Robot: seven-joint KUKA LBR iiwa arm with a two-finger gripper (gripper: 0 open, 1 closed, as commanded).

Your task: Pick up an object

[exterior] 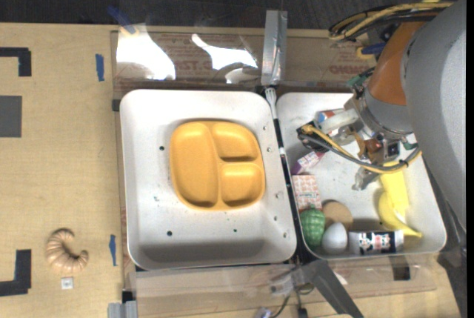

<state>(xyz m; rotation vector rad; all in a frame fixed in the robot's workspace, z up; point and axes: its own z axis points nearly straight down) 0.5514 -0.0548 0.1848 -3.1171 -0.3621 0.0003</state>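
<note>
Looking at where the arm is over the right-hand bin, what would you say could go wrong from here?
Two risks stand out. The banana lies right under the gripper by the right bin wall, so a grasp may hit the rim or slip off its curved skin. The green ball, white egg, brown egg and small bottle crowd the near corner, so a descent there could nudge neighbours instead of catching one.

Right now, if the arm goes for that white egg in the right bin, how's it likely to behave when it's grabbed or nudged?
The white egg looks smooth and rounded, so it may slip from a pinch. Its shape suggests it would roll if nudged, though the green ball, the brown egg and the bin's front wall crowd it and should limit that. It is probably light.
</note>
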